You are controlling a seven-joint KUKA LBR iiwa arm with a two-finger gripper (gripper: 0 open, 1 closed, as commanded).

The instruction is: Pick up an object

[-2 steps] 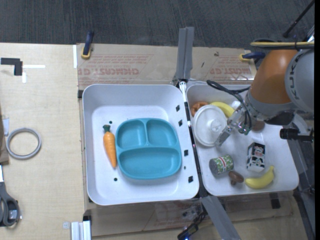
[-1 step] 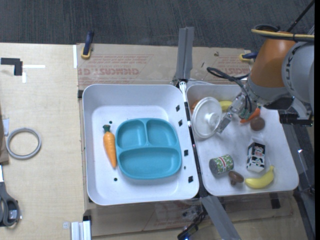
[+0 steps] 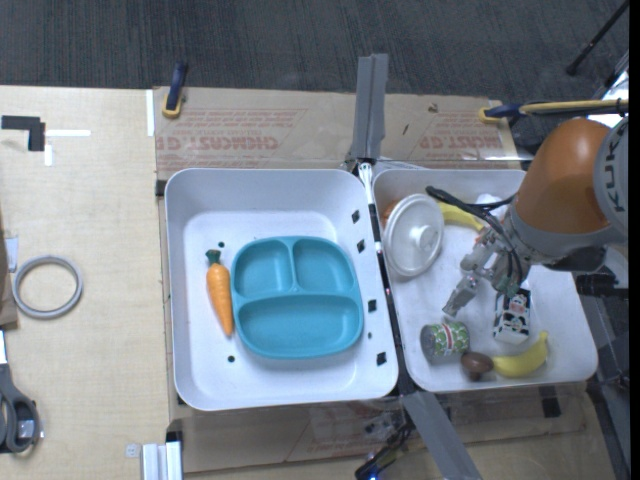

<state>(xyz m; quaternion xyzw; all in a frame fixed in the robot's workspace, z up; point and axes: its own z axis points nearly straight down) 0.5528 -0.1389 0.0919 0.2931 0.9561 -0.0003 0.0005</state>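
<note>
Dark carpet ran behind a pale wooden bench (image 3: 80, 388) that bore two shallow white bins side by side. At the nine o'clock side, the left bin (image 3: 190, 298) held a blue divided plate (image 3: 298, 296) with a toy carrot (image 3: 219, 294) lying just beside its nine o'clock edge. The right bin (image 3: 575, 353) held several small things: a silver bowl (image 3: 414, 235) at eleven o'clock, a yellow banana (image 3: 455, 215) partly hidden behind it, a green can (image 3: 445, 339) lying on its side at seven o'clock, a dark brown piece (image 3: 477, 365) touching a second banana (image 3: 522, 358) at six o'clock, and a small cow-print carton (image 3: 512, 320) near the middle.

The gripper (image 3: 470, 286) hung low over the middle of the right bin, between the bowl and the can. Its fingers looked slightly parted with nothing visible between them.

The can, nearest the fingertips, seemed the likeliest pick. It was probably light, stiff and smooth, so it could roll or slip; closing across its round body at mid-length looked the safest hold. The carton would likely be light and would take a grip across its flat sides.
</note>
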